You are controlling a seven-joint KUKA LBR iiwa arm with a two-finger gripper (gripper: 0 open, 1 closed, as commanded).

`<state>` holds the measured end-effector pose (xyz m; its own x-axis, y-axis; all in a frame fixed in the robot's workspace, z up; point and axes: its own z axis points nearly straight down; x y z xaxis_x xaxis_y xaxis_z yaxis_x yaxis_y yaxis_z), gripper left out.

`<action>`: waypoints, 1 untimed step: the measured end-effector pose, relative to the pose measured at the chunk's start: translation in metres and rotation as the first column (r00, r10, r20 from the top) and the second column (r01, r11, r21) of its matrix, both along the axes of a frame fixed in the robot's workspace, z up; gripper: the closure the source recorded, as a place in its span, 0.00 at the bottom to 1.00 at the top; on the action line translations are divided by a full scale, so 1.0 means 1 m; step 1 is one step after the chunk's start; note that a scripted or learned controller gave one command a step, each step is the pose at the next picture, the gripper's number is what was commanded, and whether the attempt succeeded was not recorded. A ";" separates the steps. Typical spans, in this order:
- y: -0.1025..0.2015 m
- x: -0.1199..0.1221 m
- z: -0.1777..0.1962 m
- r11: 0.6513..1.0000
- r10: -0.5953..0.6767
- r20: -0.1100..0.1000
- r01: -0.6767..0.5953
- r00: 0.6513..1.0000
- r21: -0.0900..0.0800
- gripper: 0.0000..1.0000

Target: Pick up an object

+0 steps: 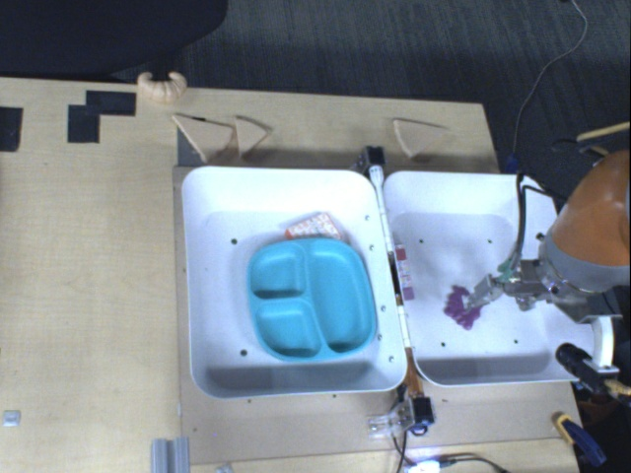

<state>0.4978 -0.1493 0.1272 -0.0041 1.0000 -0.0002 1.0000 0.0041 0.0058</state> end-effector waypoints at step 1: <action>0.006 -0.009 -0.040 1.000 -0.002 0.001 0.002 1.000 -0.001 0.00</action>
